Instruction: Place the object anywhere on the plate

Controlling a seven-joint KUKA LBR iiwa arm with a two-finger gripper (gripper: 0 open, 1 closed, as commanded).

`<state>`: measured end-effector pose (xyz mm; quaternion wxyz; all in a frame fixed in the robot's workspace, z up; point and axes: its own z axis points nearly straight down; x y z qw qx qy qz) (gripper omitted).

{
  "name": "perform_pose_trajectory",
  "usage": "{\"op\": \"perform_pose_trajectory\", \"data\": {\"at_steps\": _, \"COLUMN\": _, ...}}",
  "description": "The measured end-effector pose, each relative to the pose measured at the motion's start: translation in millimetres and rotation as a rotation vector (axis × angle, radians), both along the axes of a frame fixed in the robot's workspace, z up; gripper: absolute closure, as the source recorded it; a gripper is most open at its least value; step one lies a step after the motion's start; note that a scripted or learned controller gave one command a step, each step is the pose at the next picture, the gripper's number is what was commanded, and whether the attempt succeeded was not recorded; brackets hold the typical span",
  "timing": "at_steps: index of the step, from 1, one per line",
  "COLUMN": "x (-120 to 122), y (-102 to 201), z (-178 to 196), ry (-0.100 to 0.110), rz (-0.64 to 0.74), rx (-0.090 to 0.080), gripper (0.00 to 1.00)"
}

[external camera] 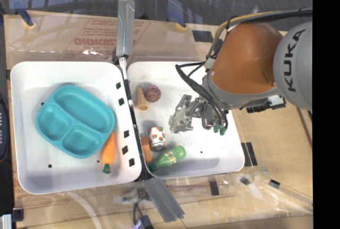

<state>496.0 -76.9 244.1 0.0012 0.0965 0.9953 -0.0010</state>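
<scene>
The two-finger metal gripper (179, 119) hangs over the middle of the right white bin (234, 154); whether it is wide or narrow cannot be told, and nothing shows in its grasp. Just left of it and a little nearer the front, a small white can with red dots (157, 138) stands apart from it. A green plastic bottle (169, 157) lies beside the can, touching an orange piece (146, 149). An ice-cream cone toy (145, 95) lies farther back. The teal divided plate (75, 120) rests in the left white bin (26, 116), an orange carrot (108, 152) against its edge.
</scene>
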Motion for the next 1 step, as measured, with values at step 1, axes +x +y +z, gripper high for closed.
{"op": "perform_pose_trajectory", "data": {"at_steps": 1, "x": 10.2, "y": -93.3, "z": 30.5, "ry": 0.002, "rz": 0.148, "rx": 0.000, "gripper": 1.00}}
